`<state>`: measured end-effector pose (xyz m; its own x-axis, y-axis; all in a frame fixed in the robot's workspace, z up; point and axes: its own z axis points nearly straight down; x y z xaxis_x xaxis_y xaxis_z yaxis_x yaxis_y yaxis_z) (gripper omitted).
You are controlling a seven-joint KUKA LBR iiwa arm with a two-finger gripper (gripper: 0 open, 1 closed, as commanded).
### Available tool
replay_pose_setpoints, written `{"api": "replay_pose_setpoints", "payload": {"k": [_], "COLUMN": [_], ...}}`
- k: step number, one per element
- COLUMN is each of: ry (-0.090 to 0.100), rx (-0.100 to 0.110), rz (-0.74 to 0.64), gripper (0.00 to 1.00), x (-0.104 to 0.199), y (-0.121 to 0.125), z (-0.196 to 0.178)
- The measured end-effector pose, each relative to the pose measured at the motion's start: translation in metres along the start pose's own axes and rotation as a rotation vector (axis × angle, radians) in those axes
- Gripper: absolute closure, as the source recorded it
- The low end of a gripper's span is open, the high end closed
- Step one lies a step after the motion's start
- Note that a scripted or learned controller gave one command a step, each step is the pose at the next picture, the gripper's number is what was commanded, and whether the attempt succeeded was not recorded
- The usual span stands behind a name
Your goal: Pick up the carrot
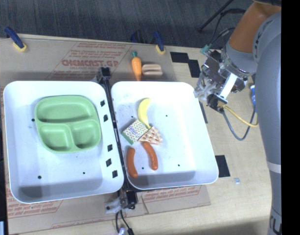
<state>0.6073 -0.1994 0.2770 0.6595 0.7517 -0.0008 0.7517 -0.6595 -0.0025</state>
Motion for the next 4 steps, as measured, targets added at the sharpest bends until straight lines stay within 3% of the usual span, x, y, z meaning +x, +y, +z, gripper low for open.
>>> {"api": "replay_pose_setpoints", "payload": {"k": [1,2,3,4], "ry": [-0.002,0.000,-0.004,-0.003], "rx": [0.005,0.002,0.002,0.002], "rz": [0.362,0.644,0.630,0.617], "gripper": [1.00,1.00,1.00,1.00], "x": [0.054,0.064,0.102,0.165], "y": [-0.076,-0.072,-0.139,-0.174], "z": [0.083,-0.047,0.001,0.042]}}
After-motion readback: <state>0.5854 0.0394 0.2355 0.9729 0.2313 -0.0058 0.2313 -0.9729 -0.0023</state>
